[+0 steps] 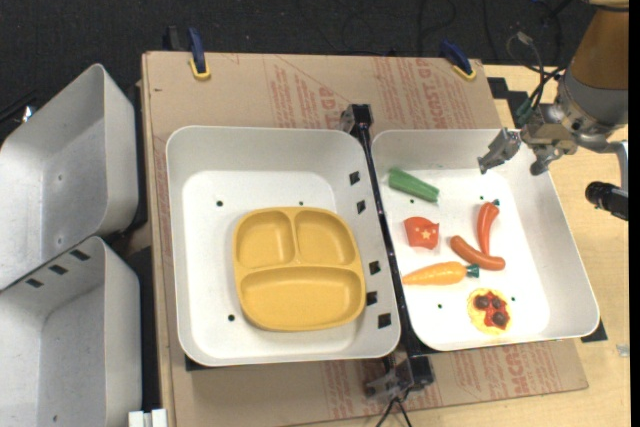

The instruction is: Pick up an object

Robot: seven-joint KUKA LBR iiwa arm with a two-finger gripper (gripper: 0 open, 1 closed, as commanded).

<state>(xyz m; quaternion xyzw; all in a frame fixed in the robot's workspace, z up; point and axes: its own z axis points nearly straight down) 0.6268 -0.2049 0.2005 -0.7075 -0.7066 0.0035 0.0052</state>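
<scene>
The right bin (560,245) holds several toy foods: a green piece (413,184), a red strawberry-like piece (422,232), a red chili (486,220), a sausage (477,253), an orange carrot (434,275) and a small yellow pizza (489,309). My gripper (520,155) hangs over the bin's back right corner, above and right of the food. Its two fingers are spread apart with nothing between them.
A yellow divided plate (298,268) lies in the left bin (200,215). Both bins rest on a brown board (290,85). White containers (60,165) stand at the far left. Cables run across the dark floor behind.
</scene>
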